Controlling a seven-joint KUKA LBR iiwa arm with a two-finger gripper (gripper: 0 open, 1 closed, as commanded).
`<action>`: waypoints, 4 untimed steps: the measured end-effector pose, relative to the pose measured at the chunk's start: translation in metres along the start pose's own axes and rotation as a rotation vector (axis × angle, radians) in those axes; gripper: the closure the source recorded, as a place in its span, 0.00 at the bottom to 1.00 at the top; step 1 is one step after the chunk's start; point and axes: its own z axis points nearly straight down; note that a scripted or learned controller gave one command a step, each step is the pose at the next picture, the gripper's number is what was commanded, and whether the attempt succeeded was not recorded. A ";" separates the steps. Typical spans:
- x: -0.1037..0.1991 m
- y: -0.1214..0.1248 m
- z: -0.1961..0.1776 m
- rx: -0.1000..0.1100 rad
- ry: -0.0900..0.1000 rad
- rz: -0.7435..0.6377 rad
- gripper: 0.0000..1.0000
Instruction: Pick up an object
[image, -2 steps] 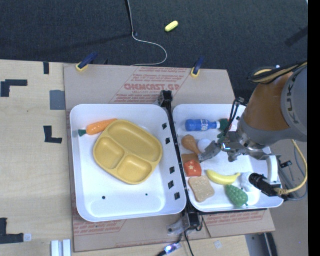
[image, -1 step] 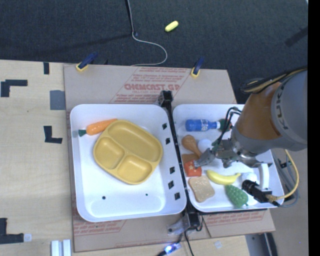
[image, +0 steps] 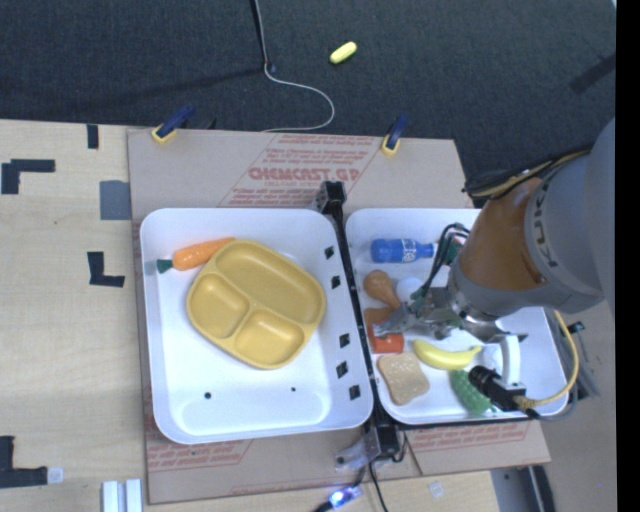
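My gripper (image: 405, 320) hangs low over the left part of the right bin (image: 535, 345), at the end of the grey arm with its orange band (image: 500, 250). Just under and beside it lie a small red block (image: 388, 343) and a brown drumstick (image: 379, 287). A banana (image: 447, 354) lies to its lower right, a bread slice (image: 403, 379) below it, and a green vegetable (image: 468, 392) near the bin's front. A blue bottle (image: 402, 250) rests at the back. Whether anything sits in the gripper is hidden from this angle.
The left bin (image: 150, 330) holds a yellow divided tray (image: 257, 302) and a carrot (image: 200, 254) at its back left. A black divider (image: 345, 300) runs between the bins. A black cable (image: 290, 80) and a small yellow object (image: 343, 52) lie on the dark floor behind.
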 end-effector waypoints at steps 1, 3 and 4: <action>0.005 0.004 -0.015 -0.009 0.006 -0.007 1.00; 0.006 0.006 -0.131 0.004 -0.007 0.000 1.00; 0.055 -0.013 -0.126 0.011 -0.005 -0.003 1.00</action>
